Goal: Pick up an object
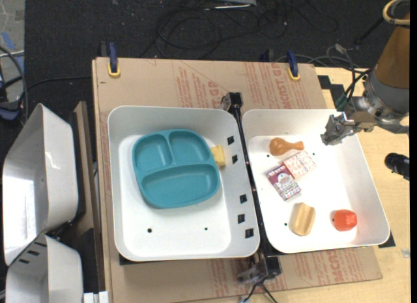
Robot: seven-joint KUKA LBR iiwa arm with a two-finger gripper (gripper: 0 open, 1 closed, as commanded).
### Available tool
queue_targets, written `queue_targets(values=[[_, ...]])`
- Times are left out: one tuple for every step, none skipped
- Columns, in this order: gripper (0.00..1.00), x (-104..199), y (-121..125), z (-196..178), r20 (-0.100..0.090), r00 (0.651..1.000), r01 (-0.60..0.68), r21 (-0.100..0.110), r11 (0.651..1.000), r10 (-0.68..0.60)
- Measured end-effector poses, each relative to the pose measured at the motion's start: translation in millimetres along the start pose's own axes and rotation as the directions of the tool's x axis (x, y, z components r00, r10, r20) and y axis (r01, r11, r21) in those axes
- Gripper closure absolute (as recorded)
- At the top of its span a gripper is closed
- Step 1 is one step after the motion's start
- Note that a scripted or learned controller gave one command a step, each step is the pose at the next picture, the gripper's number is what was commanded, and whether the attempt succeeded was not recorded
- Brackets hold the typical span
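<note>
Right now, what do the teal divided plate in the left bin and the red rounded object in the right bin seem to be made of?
The teal divided plate looks like moulded plastic with a matte to satin finish: even colour, soft rounded compartment ridges, no sharp glare. The red rounded object appears to be plastic or rubber, perhaps toy food: saturated uniform colour with a faint sheen. It is too small to tell more.

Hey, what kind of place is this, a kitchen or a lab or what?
Most likely a robotics lab bench, not a kitchen. A robot arm reaches over two white bins holding toy-like items and a teal plate, on a cardboard sheet held by clamps, with loose cables on the floor.
</note>
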State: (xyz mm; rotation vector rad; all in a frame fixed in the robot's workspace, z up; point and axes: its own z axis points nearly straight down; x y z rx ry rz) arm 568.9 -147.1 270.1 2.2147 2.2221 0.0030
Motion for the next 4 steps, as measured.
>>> queue_targets(values=[[1.0, 55, -7, 15, -0.003, 1.0, 0.004, 0.006, 1.0, -0.004], [1.0, 110, -10, 17, -0.003, 1.0, 0.005, 0.006, 1.0, -0.005], [1.0, 166, -32, 18, -0.003, 1.0, 0.004, 0.006, 1.0, -0.004], [1.0, 212, -50, 17, -0.003, 1.0, 0.005, 0.007, 1.0, -0.005]])
